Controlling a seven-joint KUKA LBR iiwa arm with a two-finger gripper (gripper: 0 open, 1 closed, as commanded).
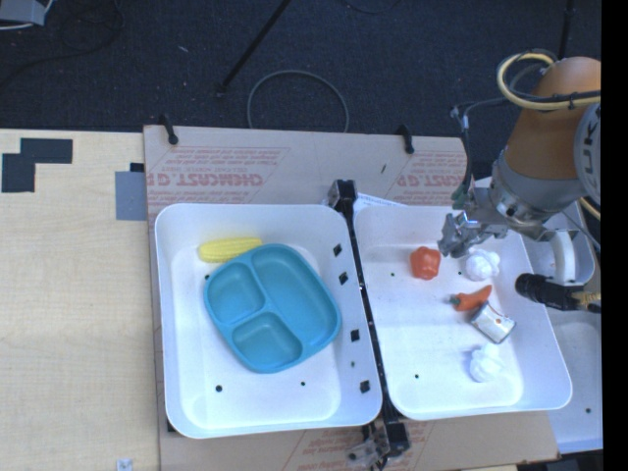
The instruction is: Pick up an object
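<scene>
In the right bin lie a round red-orange object, a white lump, a small orange carrot-like piece, a silver can-like object and a second white lump. My gripper hangs over the bin's far right part, just right of the red-orange object and left of the upper white lump. Nothing shows between its fingers. Whether they are open or shut cannot be made out.
The left bin holds a blue three-compartment plate and a yellow corn cob at its far edge. A black divider separates the bins. The arm enters from the right.
</scene>
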